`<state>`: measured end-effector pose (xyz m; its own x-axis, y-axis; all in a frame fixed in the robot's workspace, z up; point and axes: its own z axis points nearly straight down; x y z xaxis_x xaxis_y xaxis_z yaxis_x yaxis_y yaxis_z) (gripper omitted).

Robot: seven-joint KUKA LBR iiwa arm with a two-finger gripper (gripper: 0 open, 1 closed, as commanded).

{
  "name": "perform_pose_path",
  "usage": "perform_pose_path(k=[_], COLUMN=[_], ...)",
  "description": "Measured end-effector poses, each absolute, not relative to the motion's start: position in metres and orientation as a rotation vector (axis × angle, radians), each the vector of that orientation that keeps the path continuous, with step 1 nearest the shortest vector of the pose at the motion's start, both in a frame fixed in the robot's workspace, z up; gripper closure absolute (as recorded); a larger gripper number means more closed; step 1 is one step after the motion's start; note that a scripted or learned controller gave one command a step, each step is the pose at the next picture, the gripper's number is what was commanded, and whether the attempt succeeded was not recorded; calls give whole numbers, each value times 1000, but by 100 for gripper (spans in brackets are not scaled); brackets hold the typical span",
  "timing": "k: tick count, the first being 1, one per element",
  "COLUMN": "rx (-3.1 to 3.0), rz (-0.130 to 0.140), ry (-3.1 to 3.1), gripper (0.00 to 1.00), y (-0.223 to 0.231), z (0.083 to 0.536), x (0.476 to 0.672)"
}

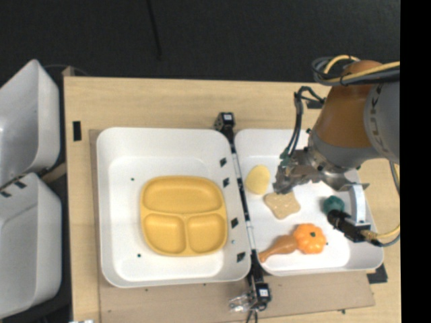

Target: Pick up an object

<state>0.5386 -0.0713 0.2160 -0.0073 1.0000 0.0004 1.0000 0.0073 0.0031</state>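
Wooden bench (81,247), two white bins (114,180), dark floor beyond

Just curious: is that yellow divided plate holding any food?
Empty. All three sections of the yellow plate show bare yellow; it lies alone in the left bin.

From my seat I can't make out the gripper (285,182): its tips sit in a dark clutter just above the tan slab (281,205), too small to tell apart. The arm (350,123) runs off the right side and covers the right bin's (269,138) far corner. A teal thing (333,202) beside the wrist is half hidden, so I can't name it.
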Motion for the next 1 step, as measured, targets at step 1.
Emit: perform_pose_path(k=[1], rx=[2214], rz=[3], ry=[2230], gripper=[100], y=[-19], z=[214], x=[539])
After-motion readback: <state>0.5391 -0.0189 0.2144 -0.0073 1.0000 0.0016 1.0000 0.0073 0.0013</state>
